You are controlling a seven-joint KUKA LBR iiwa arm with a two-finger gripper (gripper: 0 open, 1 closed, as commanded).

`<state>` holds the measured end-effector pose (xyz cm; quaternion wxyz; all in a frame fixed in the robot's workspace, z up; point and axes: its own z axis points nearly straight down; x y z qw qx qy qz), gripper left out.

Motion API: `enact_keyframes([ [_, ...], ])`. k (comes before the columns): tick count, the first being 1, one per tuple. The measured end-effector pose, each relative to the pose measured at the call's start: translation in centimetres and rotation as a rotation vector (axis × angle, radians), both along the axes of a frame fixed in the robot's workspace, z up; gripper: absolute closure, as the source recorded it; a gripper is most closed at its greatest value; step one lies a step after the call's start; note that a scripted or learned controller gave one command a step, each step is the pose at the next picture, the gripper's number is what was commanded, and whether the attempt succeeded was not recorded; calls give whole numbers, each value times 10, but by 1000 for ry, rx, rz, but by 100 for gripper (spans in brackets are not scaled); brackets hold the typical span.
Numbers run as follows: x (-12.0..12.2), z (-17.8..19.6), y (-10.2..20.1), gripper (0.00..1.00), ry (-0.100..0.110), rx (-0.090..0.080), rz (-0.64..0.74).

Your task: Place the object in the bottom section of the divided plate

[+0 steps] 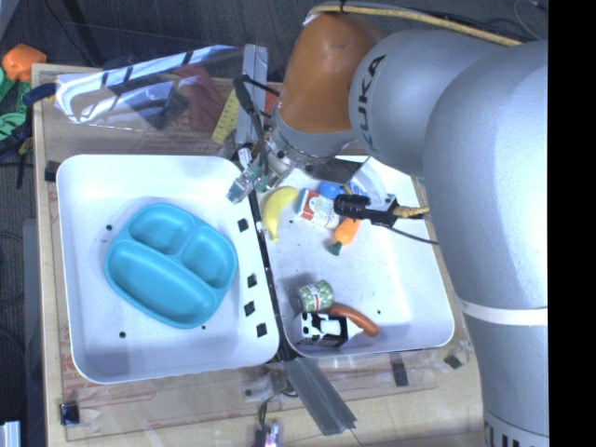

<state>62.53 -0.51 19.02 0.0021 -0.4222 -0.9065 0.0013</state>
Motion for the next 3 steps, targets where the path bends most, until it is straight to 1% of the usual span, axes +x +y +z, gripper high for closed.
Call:
enact_keyframes([
  [1, -42, 0, 86, 100, 0, 0, 168],
  [2, -61, 0, 17, 100, -1, 1, 411],
  [3, -95, 0, 71, 100, -1, 4, 844],
])
